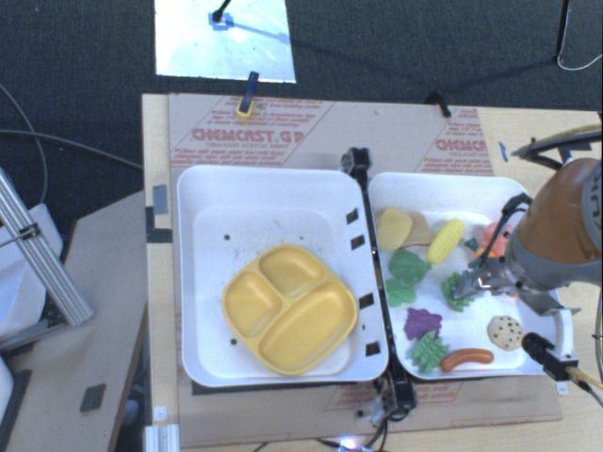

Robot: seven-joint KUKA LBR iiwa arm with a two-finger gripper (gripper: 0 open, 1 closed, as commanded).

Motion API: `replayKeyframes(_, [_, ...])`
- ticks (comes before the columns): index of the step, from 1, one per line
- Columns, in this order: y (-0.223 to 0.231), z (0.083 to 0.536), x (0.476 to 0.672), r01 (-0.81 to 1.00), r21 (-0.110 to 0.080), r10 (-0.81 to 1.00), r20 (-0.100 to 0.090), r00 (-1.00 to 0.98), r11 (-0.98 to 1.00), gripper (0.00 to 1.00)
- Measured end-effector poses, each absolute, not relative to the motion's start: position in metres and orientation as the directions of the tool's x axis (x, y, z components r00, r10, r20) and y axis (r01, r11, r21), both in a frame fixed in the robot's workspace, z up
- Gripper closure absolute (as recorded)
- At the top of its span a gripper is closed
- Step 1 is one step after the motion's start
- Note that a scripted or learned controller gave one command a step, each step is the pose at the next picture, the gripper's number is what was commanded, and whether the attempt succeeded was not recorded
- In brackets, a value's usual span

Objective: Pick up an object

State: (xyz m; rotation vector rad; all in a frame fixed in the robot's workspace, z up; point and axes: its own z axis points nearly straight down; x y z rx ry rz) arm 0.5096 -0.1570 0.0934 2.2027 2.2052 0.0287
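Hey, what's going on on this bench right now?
A grey robot arm reaches in from the right over the right bin, which holds toy food: a corn cob, green leafy pieces, purple grapes, a cookie and a sausage. Its tool sits low beside a green piece; nothing is clearly held. The left bin carries a yellow divided plate.

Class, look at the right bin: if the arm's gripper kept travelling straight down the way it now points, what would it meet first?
Most likely the small dark green leafy toy vegetable directly at the gripper tip, in the right white bin. Depth is unclear from above, so they may already be touching.
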Motion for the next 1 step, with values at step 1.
replayKeyframes(1, [-0.2093,0.1381,0.5838,1.000,0.014,1.000,-0.008,-0.005,0.005,1.00])
